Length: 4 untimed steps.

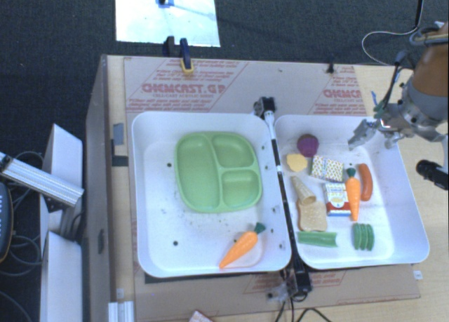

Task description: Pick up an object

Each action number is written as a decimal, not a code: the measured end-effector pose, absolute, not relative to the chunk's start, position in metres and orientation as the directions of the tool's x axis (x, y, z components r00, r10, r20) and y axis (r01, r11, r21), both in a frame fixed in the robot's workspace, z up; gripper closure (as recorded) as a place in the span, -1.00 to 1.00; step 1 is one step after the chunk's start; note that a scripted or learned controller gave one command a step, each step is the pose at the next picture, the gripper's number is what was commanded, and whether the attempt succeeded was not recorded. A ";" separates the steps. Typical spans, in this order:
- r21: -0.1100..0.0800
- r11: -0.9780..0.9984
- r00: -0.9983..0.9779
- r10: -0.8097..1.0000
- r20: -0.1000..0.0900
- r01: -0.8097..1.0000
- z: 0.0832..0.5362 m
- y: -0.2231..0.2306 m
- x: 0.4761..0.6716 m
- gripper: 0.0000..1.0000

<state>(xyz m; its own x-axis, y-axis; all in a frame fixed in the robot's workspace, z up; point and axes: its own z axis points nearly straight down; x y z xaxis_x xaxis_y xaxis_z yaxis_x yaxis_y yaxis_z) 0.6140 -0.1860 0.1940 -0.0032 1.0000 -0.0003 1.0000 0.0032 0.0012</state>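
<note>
White bins (151,173), arm (428,82) cut off right (wrist blurred), toy food (330,194)

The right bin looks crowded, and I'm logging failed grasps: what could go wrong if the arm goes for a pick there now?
1. The toys in the right bin lie packed: the carrot touches the sausage and the small carton, so the gripper may catch two or nudge neighbours.
2. Flat pieces like the bread slice may slip out.

Pincer (374,133) above right bin (407,194); toy food (330,194) inside.
</note>
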 end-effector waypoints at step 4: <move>0.003 0.004 -0.004 1.000 0.000 1.000 0.230 -0.058 0.487 1.00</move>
<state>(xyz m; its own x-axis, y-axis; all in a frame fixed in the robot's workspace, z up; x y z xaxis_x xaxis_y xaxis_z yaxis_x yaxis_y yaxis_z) 0.4875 -0.0578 0.2303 -0.0036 1.0000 0.0003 1.0000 0.0036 0.0031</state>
